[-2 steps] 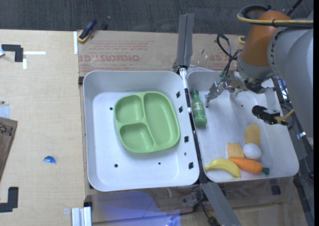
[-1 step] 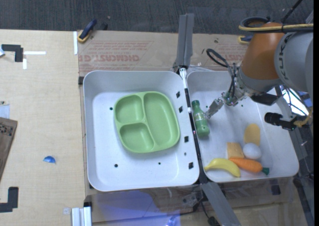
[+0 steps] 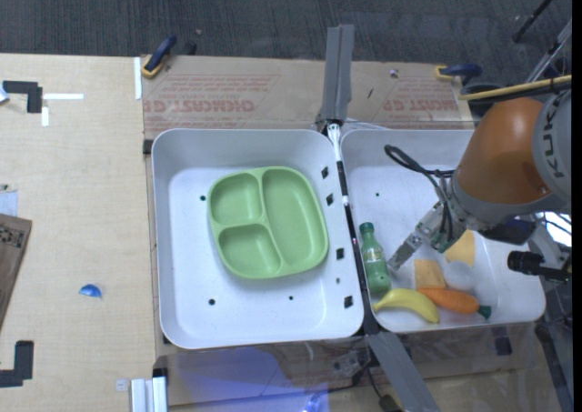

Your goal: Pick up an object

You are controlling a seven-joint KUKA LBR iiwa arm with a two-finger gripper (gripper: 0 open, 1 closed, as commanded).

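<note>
White plastic walls bound two shallow bins set side by side on a cardboard-covered bench. The left bin (image 3: pixel 173 246) holds a pale green divided plate (image 3: pixel 268 221) with three compartments, sitting near the middle with bare floor all round it. The right bin (image 3: pixel 382 160) is crowded at its near end: a green bottle (image 3: pixel 373 257) lies along the left wall, a yellow banana (image 3: pixel 407 304) curves against the near rim, an orange carrot (image 3: pixel 448 300) lies just right of the banana, and two yellow blocks (image 3: pixel 430 273) sit just beyond them. The far half of that bin has open floor, crossed by a black cable.

Grey and orange, the arm (image 3: pixel 503 165) leans in from the right. Its gripper (image 3: pixel 401 256) slants down just beside the bottle; whether it is open or closed on anything cannot be told.

Light wooden board lies left of the bins, with dark carpet beyond the bench.
</note>
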